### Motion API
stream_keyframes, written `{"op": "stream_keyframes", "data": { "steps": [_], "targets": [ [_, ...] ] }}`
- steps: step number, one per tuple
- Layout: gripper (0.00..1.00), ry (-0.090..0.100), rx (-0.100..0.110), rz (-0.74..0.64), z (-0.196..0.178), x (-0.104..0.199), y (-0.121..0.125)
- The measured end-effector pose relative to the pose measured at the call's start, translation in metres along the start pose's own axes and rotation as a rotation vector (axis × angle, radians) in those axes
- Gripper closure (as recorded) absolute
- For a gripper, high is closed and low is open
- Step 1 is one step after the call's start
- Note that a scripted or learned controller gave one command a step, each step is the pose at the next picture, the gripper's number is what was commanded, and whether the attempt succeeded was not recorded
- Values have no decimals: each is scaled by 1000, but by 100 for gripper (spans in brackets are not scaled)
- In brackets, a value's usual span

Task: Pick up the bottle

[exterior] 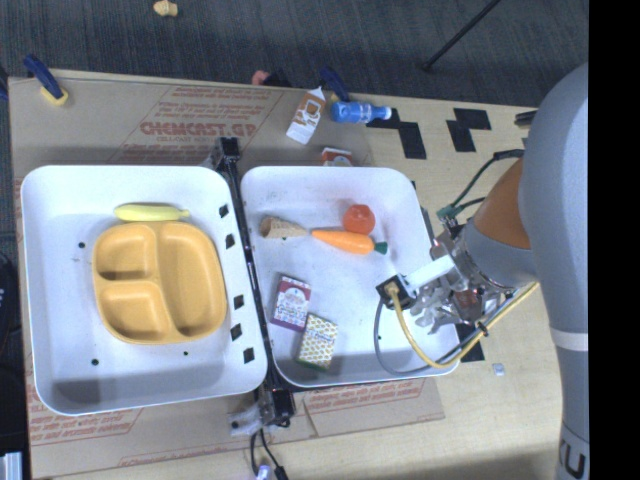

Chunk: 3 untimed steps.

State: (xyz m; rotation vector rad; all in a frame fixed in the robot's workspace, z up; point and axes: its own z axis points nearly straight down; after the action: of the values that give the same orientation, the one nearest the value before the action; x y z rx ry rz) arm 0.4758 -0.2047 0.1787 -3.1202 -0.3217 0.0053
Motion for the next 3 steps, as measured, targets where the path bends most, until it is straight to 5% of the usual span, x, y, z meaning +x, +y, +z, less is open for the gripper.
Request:
{"op": "stream_keyframes", "data": {
  "steps": [1, 2, 3],
  "targets": [
    [100, -2, 2, -260, 4, -1, 5],
    [100, -1, 1, -168, 16, 9, -41],
    [100, -1, -1, -3, -2, 4, -20]
  ]
}}
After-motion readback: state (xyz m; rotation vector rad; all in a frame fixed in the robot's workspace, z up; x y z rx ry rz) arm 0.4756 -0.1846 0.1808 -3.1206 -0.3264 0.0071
